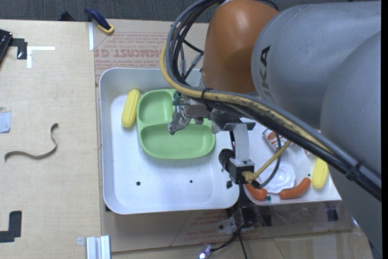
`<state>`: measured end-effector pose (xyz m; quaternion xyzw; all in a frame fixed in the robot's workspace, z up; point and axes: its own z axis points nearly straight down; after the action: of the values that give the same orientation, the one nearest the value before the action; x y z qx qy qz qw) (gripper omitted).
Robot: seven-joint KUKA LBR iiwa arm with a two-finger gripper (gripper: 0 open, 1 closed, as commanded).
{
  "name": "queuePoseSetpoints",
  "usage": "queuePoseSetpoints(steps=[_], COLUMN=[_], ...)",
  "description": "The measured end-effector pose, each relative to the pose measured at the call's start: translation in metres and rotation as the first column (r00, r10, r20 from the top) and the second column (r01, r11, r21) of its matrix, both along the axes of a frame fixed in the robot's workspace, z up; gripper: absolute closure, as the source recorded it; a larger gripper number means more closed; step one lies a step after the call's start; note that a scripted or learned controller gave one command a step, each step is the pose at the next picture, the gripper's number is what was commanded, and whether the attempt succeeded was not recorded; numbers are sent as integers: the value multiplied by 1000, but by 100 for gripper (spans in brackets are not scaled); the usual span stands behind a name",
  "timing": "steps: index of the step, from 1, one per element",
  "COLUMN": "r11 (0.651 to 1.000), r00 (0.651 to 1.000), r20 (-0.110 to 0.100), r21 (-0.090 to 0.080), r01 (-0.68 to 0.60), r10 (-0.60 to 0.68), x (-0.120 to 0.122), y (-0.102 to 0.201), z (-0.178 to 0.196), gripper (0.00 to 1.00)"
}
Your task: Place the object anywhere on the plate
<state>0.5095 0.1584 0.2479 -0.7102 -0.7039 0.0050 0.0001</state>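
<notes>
A green divided plate [173, 127] lies in the left white bin [157, 188]. A yellow corn cob [130, 108] rests against the plate's left rim, on the bin floor. My gripper [177, 120] hangs over the middle of the plate, close above its divider ridge. The big grey and orange arm covers the plate's right edge. No object can be made out between the fingers.
The right bin [306, 191] holds a second yellow corn cob [319, 173], an orange carrot-like piece [295, 190] and a white item, partly hidden by the arm and its cables. A blue and yellow clip [99, 19] lies on the bench behind the bins.
</notes>
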Motion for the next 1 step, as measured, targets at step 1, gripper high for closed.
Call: queuePoseSetpoints(steps=[1], r11=[1000], r00=[1000], r20=[-4], r21=[-4], r01=[0], r10=[0], x=[1], y=[-2], z=[7], gripper=[100])
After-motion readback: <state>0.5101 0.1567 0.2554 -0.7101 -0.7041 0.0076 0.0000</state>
